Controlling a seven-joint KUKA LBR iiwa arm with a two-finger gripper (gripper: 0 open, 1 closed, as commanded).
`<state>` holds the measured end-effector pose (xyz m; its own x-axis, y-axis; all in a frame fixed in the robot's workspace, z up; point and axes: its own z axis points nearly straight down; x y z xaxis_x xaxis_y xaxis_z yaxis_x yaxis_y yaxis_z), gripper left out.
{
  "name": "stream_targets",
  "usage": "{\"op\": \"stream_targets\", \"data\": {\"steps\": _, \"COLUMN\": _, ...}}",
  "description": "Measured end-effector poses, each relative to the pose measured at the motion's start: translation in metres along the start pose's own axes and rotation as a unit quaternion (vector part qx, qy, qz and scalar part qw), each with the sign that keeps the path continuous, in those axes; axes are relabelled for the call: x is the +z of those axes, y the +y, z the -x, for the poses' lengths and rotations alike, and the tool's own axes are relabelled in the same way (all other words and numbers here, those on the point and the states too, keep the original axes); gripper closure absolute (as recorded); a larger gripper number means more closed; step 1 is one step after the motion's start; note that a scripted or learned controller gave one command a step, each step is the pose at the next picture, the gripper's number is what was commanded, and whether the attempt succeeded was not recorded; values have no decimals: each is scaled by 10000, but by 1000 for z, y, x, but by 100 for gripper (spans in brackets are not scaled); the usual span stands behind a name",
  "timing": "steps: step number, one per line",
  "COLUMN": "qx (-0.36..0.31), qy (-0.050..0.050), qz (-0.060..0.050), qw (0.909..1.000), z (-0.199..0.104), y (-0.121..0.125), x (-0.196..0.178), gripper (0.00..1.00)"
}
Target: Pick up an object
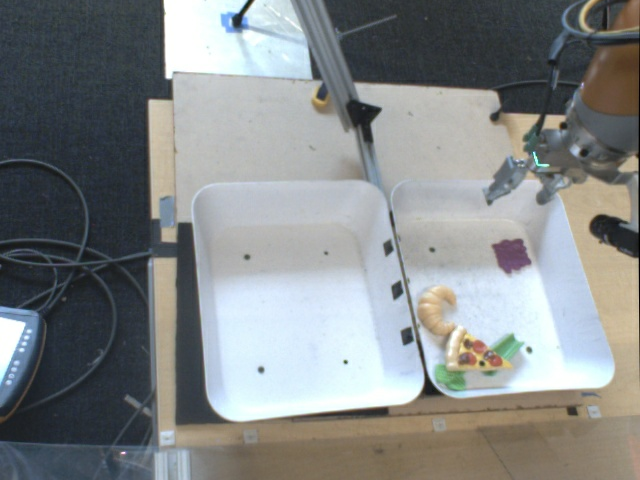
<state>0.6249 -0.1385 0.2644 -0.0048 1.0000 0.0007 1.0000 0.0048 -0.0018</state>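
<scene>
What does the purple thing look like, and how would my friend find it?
Look at the right bin of the two white ones. Near its far right side, in front of the tool, lies a small, flat purple thing with ragged edges. It is alone there, apart from the tan croissant, the pizza slice and the green piece bunched at the near edge.

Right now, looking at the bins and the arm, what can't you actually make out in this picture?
- Arm: cut off by the right edge of the camera view.
- Tool: small and blurred above the right bin; any contents are unreadable.
- Green item: partly under the pizza slice toy, so its kind is unclear.
- Purple item: too small to identify.
- Tablet: cut by the left edge.
</scene>
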Motion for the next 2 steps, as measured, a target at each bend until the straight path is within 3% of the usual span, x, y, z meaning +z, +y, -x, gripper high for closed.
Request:
{"op": "stream_targets", "data": {"steps": 1, "qx": -5, "qy": -5, "qz": 17, "qw": 10000, "z": 0, "y": 1, "x": -2, "gripper": 0}}
{"op": "stream_targets", "data": {"steps": 2, "qx": -11, "qy": -3, "qz": -3, "qw": 10000, "z": -2, "y": 11, "x": 47, "gripper": 0}}
